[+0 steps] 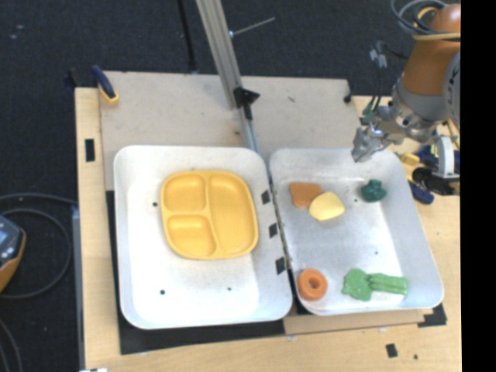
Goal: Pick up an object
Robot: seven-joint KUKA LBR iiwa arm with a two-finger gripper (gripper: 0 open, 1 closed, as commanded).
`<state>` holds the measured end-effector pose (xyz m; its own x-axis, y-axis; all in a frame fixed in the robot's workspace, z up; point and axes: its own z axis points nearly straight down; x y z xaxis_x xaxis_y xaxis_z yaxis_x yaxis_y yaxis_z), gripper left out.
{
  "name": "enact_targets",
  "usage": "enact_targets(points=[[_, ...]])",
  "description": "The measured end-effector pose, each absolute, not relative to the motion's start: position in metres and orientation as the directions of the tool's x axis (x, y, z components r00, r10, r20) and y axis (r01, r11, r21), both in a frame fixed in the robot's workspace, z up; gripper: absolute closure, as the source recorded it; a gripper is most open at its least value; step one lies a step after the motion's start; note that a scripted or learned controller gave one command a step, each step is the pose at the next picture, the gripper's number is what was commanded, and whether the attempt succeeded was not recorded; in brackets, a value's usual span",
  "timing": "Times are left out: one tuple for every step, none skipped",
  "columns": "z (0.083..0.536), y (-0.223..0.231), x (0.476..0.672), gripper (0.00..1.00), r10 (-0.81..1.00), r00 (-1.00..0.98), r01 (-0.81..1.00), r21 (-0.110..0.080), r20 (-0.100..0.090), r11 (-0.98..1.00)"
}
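The right bin [387, 246] holds an orange-brown block [304, 193] with a pale yellow lump [327, 206] touching it, a small dark green piece [373, 191], an orange ring [313, 284] and a light green broccoli-like toy [373, 284]. My gripper [364, 147] hangs over the bin's far right corner, above and a little left of the dark green piece. Nothing shows between its fingers.
The left bin [139, 285] carries a yellow divided plate [209, 213]. A slanted metal pole [221, 45] rises behind the bins. Cables and blue clips lie at the bench's right edge [426, 180].
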<state>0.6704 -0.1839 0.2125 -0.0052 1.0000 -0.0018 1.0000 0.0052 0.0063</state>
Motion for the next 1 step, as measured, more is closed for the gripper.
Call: enact_targets(points=[[0.2674, -0.1856, 0.6716, 1.0, 1.0, -0.006, 1.0, 0.007, -0.002, 0.006]])
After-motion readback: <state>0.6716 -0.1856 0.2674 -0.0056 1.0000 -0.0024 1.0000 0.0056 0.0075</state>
